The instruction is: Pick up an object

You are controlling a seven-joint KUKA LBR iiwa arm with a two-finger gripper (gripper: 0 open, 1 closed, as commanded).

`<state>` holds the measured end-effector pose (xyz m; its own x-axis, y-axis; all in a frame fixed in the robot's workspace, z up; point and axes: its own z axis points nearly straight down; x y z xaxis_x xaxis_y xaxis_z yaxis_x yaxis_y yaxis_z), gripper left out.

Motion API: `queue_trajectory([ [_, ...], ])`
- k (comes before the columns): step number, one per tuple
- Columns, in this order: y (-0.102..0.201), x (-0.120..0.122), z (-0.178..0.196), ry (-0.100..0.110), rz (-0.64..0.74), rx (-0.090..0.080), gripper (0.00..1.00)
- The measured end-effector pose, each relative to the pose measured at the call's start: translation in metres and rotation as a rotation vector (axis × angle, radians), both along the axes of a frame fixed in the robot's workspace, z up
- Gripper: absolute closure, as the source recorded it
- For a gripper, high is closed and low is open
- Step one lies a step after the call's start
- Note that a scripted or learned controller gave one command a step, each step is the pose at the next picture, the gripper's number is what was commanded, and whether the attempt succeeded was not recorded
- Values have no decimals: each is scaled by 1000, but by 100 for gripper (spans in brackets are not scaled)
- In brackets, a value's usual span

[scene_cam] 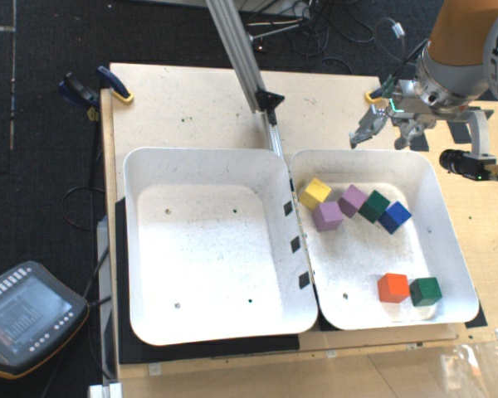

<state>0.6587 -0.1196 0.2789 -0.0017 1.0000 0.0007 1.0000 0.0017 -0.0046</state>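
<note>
Several small blocks lie in the right bin (pixel 448 230). A yellow block (pixel 315 192), two purple blocks (pixel 328 215) (pixel 353 199), a dark green block (pixel 373 206) and a blue block (pixel 395 216) cluster near its back. An orange block (pixel 393 288) and a green block (pixel 426 291) sit side by side at its front right. My gripper (pixel 388 133) hangs above the right bin's far rim, its fingers spread open with nothing between them, well above and behind the blocks.
The left bin (pixel 149 222) stands beside the right one. A slanted metal pole (pixel 236 44) runs down to the divide between the bins. Blue and yellow clamps (pixel 95 89) sit at the bench's back left corner. A teach pendant (pixel 25 317) lies front left.
</note>
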Motion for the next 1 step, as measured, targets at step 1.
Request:
queue_trajectory([
  [1, 0, 1, 2, -3, 1, -1, 0],
])
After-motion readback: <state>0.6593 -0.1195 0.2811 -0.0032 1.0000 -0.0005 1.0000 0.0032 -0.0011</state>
